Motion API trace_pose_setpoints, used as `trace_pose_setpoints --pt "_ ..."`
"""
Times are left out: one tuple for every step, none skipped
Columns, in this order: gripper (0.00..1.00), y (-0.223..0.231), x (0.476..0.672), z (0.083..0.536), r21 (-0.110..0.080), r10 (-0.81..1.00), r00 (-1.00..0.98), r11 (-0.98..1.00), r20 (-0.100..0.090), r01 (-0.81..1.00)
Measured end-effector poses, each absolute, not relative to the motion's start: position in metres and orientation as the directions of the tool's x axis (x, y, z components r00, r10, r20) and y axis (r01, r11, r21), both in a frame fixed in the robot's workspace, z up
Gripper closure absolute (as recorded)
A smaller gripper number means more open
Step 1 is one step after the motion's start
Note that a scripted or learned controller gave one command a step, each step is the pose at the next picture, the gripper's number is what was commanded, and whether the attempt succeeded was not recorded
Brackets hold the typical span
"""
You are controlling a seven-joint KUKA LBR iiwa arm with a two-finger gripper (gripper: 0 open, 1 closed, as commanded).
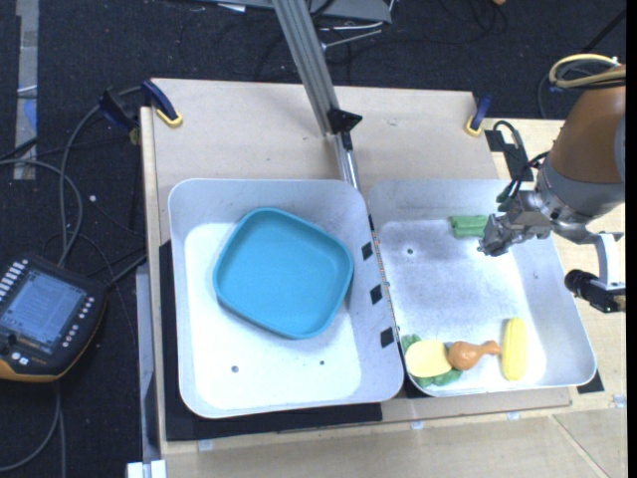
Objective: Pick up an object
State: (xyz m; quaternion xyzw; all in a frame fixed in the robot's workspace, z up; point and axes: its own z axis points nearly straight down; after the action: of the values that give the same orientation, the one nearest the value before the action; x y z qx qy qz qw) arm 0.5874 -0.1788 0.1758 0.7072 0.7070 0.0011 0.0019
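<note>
A plate [284, 285] lies in the left bin [194, 386]. The right bin [557, 297] holds toy foods [468, 355] along its near edge. The gripper [491, 243] sits at its far side.

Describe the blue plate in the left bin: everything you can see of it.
The blue plate is a shallow, squarish dish with rounded corners and a raised rim, plain light blue, smooth and plastic-looking. It lies right side up on the floor of the left bin, turned diagonally to the bin's sides and filling much of its upper half. Nothing rests on it. One corner comes close to the bin's right wall; whether it touches is unclear. Apart from the bin, nothing touches it.
</note>
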Motion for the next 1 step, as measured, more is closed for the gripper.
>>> trace_pose_setpoints --pt "1.00 -0.1789 0.5883 0.2284 0.005 1.000 0.000 0.000 -0.001 1.000"
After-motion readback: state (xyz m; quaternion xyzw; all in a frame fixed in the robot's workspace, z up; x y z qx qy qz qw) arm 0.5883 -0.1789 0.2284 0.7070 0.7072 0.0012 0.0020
